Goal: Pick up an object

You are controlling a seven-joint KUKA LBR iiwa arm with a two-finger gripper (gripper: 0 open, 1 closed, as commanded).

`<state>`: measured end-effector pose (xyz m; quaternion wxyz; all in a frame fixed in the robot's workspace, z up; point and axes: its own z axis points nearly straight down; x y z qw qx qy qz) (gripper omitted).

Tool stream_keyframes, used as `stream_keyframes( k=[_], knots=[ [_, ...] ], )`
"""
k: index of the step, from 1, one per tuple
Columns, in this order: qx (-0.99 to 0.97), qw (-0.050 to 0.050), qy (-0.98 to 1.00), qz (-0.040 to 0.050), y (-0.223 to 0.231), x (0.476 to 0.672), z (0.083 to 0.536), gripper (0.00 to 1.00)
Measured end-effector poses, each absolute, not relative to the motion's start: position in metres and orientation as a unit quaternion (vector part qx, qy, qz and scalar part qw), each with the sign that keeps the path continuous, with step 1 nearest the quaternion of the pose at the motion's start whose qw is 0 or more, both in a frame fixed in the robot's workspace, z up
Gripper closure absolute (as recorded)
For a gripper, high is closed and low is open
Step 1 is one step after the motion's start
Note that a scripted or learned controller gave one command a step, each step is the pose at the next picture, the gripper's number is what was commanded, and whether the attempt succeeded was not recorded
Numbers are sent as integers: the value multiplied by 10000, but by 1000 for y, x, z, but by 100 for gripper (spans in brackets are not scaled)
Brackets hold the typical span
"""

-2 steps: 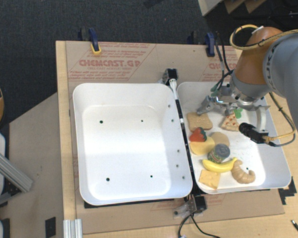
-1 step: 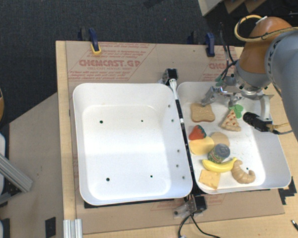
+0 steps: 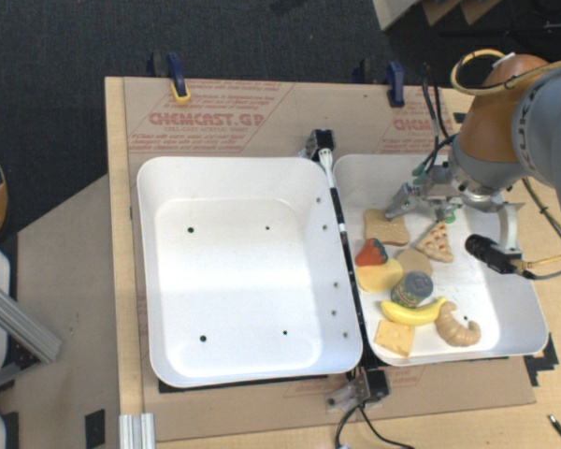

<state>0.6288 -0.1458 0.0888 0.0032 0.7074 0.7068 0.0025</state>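
The gripper (image 3: 428, 204) hung over the right bin (image 3: 516, 330), above a pizza slice (image 3: 437, 241) and bread (image 3: 384, 226); whether its fingers were spread was unclear.

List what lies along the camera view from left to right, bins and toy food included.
Left bin → red and yellow toy food → banana → pizza slice → croissant.
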Motion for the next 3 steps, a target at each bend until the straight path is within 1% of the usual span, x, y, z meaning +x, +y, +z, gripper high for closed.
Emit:
stream_keyframes(
  k=[1, 2, 3],
  knots=[
    [7075, 45, 7066, 28, -115, 586, 89, 0],
    [7066, 33, 7076, 18, -110, 619, 88, 0],
    [7083, 42, 7059, 32, -96, 562, 89, 0]
  ],
)
